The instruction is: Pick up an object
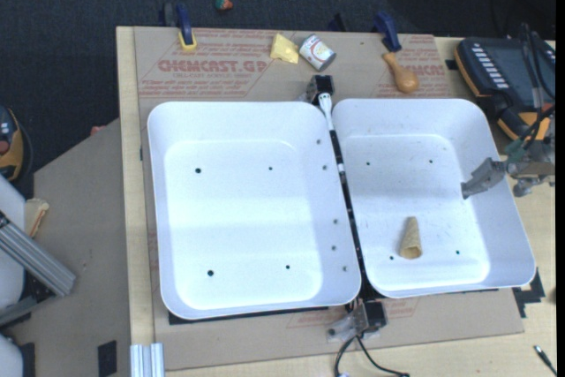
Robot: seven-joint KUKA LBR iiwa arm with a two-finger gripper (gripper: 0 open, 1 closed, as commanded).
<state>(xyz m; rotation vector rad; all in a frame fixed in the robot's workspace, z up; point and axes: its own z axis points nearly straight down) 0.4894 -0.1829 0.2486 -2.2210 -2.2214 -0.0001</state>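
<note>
Tan cone (410,238) well left of fingers (481,178)

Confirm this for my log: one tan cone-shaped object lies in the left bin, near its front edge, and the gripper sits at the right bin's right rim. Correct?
Not quite. The camera view shows the tan cone-shaped object in the right bin, not the left bin. The rest holds: it lies near that bin's front edge, and the gripper sits at the right bin's right rim.

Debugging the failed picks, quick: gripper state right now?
Gripper: cannot be told; it sits at the right bin's right edge, apart from the cone.
</note>
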